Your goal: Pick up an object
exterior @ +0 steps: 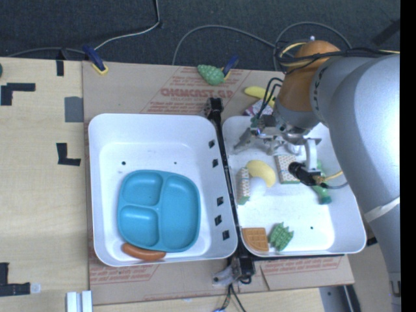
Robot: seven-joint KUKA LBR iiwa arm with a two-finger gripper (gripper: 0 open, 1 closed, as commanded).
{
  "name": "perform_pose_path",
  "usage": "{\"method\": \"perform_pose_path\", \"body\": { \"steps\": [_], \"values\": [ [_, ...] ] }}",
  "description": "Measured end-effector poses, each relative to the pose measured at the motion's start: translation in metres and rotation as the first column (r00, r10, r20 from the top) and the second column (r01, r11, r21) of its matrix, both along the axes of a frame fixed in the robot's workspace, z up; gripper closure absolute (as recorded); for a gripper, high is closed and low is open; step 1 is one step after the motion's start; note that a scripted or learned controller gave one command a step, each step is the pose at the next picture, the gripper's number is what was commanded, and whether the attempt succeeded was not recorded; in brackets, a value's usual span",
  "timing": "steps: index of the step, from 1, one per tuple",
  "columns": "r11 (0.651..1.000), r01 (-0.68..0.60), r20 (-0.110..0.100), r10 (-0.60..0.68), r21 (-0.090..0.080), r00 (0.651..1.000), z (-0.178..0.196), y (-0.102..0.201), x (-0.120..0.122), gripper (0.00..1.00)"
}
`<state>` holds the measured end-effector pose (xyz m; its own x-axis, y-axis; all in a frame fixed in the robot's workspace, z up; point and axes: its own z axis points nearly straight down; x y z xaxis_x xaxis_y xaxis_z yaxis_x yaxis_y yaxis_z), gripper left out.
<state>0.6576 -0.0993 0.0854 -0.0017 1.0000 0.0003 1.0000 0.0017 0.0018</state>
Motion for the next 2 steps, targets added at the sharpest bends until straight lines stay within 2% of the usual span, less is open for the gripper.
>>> {"method": "perform_pose_path", "body": {
  "steps": [1, 2],
  "values": [
    [1.0, 0.002, 0.0, -0.002, -0.002, 1.0, 0.0, 0.005, -0.041, 0.0],
    [1.0, 0.0, 0.001, 0.0, -0.001, 1.0, 0.0, 0.0, -0.012, 0.0]
  ]
}}
